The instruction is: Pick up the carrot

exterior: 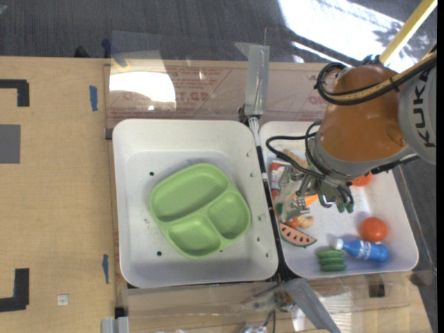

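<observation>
Counter (pixel 48 186): bare brown board surface, with black corner marks along its left side and bits of blue tape near the left bin.
Left bin (pixel 132 144): shallow and white, holding one item.
Plate (pixel 200 209): light green divided plate with three compartments, lying flat near the middle of the left bin, turned at an angle to the bin walls.
Right bin (pixel 406 245): shallow and white, just beside the left bin, the two rims meeting along a dark seam.
Arm (pixel 361 120): reaches in from the right; the orange band sits above the upper half of the right bin and hides the bin floor beneath it.
Tool (pixel 312 198): hangs low over the left-centre part of the right bin, among the toys lying there. The fingers are mixed with cables and clutter, so I cannot tell if they are spread or closed, nor if anything sits between them.
Carrot (pixel 310 200): a small orange piece in the right bin, right at the tool tip and partly covered by it; contact cannot be judged.
Watermelon slice (pixel 298 236): red wedge with green rind, near the bin's left wall, below the tool.
Tomato (pixel 374 229): round, orange-red, right of the tool, apart from it.
Blue bottle (pixel 364 250): lying on its side near the front rim.
Green vegetable (pixel 331 259): ridged, just left of the bottle.
</observation>
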Robot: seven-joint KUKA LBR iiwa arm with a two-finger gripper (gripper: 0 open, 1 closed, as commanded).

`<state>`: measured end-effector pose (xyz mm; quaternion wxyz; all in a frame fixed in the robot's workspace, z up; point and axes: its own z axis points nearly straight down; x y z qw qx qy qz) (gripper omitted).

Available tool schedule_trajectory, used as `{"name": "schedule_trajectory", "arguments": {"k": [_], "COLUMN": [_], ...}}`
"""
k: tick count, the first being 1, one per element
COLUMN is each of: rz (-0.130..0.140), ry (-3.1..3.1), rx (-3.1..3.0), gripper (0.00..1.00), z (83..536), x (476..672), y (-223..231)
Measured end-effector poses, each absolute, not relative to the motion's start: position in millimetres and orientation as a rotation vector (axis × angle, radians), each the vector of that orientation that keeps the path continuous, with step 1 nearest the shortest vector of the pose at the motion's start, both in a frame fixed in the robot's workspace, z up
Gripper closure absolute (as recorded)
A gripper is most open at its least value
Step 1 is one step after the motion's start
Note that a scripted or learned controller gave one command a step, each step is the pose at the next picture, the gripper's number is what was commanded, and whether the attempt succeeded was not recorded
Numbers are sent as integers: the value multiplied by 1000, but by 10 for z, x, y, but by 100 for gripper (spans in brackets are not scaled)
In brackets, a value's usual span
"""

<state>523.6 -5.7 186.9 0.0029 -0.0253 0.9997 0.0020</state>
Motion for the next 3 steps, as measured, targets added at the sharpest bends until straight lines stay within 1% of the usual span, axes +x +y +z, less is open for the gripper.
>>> {"name": "schedule_trajectory", "arguments": {"k": [1,2,3], "rz": [3,-1,2], "ry": [3138,3129,3136], "rx": [-69,-282,-198], "gripper": [0,0,0], "z": [1853,1384,1191], "x": [5229,4828,4861], "y": [-97,-968,-1337]}}
